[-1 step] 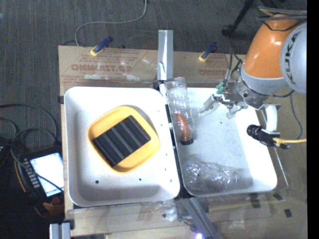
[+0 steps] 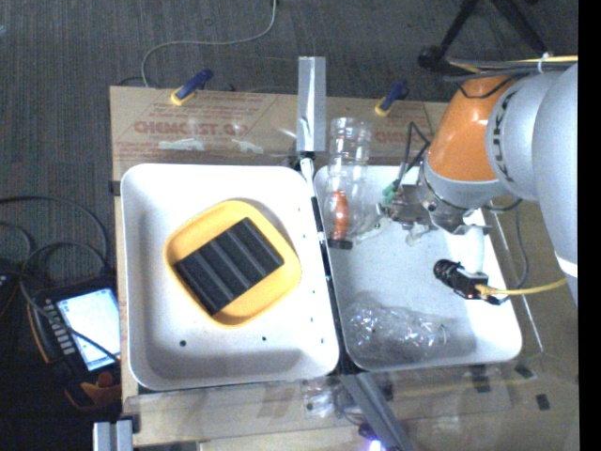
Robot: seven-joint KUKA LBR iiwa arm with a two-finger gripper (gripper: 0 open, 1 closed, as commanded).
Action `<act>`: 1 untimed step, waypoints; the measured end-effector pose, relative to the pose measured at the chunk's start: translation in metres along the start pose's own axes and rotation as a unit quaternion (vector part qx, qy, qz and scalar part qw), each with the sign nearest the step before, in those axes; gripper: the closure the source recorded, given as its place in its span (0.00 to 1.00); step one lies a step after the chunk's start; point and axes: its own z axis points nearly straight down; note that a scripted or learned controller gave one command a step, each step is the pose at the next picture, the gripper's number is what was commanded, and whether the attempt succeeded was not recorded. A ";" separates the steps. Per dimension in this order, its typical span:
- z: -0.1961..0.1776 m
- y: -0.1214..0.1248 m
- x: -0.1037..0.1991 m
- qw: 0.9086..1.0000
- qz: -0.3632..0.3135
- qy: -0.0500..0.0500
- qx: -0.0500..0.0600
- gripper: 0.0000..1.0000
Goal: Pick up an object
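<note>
Crumpled clear plastic (image 2: 394, 332) is left loose in the right bin (image 2: 502, 346); whether the hand (image 2: 413, 216) is spread cannot be told.

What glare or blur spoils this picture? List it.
Camera view: glare whitens the right bin floor; the clear bottle and crumpled clear plastic show mostly as highlights; the arm looks slightly soft; the yellow dish in the left bin is sharp, with a soft shadow.

Yellow-rimmed black ridged block (image 2: 233, 261), tilted, left bin (image 2: 141, 346).
</note>
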 end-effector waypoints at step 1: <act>0.049 0.034 -0.003 1.000 -0.007 -0.001 0.000 0.00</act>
